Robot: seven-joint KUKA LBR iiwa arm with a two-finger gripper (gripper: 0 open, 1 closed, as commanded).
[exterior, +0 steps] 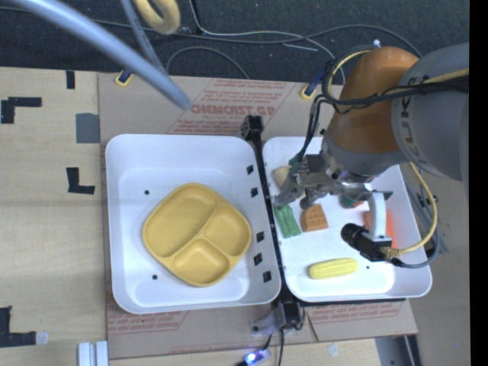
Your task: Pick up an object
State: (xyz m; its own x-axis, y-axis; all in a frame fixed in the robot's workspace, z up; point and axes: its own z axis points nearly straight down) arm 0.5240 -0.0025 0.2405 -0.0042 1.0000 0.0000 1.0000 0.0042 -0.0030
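Nearest, a yellow corn cob [332,268] is lying in the right bin [412,284]. Beyond it, an orange block [313,219] and a green piece [287,222] are sitting just below the gripper [299,193] (whose grip state I cannot tell).

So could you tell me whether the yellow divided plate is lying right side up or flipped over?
Right side up: the yellow divided plate lies flat in the left bin, its three hollow compartments facing up.
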